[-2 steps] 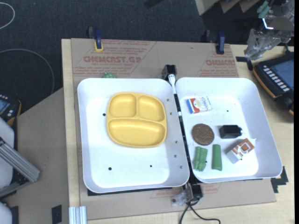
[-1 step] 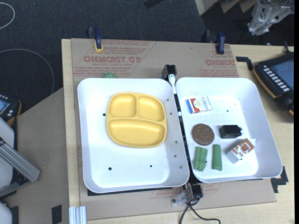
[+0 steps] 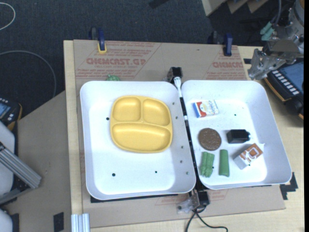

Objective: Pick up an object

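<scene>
The gripper is hanging at the two o'clock corner of the scene, out past the upper right rim of the right bin, over the bench rather than over any object. Its metal body is leaning in from the right, with cables trailing above it. How far the jaws are standing apart, I cannot tell from here, and nothing is showing between them.

Down in the right bin, the pickable things are sitting well apart from the gripper. A small blue, white and red carton is lying at twelve o'clock in that bin; its print is too small to read. A brown round disc is resting at the centre left, with a black block just beside it at three o'clock. At six o'clock, two green pieces, a ridged one and a smooth one, are lying side by side. A white and orange box is tilting at four o'clock.

The left bin is holding a yellow divided plate with three compartments.

Both bins are sitting on a brown board printed in red with "CHEMCAST GP", reading twice along its top edge. Two clamps are gripping that edge. Dark carpet is spreading behind, with a thin white cable looping across it at ten o'clock.
</scene>
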Robot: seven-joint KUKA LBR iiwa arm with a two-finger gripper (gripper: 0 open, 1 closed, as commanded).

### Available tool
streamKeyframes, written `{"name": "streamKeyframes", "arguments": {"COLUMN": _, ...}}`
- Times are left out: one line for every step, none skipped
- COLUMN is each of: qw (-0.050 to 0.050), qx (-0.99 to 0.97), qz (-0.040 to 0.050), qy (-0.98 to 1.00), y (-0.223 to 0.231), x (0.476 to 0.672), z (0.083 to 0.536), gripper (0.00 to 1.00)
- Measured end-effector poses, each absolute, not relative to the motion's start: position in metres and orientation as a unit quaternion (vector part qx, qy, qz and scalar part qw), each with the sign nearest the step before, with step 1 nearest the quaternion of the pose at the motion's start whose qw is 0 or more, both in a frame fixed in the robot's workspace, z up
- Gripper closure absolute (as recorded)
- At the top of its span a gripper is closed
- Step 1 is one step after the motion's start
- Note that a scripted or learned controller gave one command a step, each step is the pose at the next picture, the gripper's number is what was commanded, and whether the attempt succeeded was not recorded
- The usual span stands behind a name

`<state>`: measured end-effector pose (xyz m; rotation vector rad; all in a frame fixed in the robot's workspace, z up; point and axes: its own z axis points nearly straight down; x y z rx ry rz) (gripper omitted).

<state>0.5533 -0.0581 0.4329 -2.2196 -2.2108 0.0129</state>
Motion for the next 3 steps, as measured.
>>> {"name": "streamKeyframes", "arguments": {"qw": -0.006, "qx": -0.707, "qz": -0.0047, "qy": -0.707, "y": -0.060, "x": 0.559, "z": 0.542, "gripper": 1.00}}
{"name": "streamKeyframes", "arguments": {"qw": 0.003, "qx": -0.707, "qz": 0.0016, "qy": -0.708, "y": -0.038, "x": 0.476, "z": 0.489, "gripper": 1.00}}
{"name": "streamKeyframes", "arguments": {"qw": -0.002, "qx": -0.705, "qz": -0.0029, "qy": -0.709, "y": 0.004, "x": 0.480, "z": 0.538, "gripper": 1.00}}
